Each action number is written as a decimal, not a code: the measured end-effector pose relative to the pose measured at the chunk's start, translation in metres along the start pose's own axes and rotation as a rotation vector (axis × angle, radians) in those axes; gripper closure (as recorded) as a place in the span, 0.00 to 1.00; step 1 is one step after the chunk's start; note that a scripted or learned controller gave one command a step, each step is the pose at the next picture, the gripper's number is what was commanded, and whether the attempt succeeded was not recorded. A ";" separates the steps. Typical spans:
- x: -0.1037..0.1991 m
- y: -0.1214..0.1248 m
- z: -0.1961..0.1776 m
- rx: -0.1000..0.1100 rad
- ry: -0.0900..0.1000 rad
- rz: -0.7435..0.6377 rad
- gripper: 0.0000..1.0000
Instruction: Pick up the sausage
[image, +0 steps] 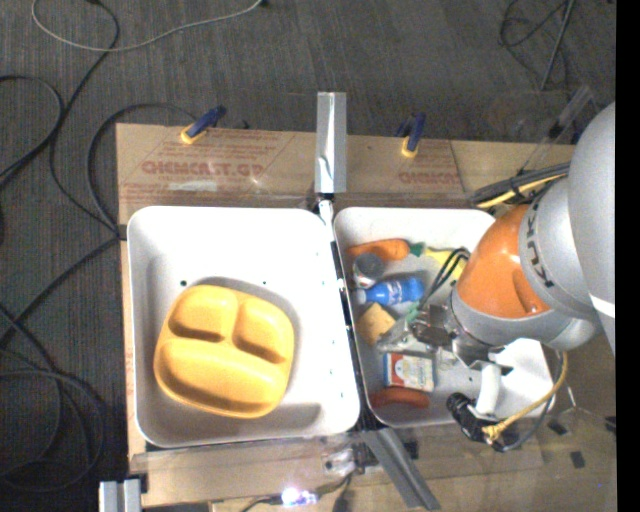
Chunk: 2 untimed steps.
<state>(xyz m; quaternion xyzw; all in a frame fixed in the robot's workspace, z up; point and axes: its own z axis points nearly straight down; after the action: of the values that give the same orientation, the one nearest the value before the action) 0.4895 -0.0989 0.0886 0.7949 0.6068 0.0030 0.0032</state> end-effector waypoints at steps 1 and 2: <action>0.003 0.000 -0.009 0.004 0.005 -0.003 1.00; 0.003 0.000 -0.008 0.004 0.006 -0.003 0.00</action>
<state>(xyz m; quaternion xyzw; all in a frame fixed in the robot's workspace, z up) 0.4900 -0.0958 0.0971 0.7940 0.6080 0.0040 -0.0002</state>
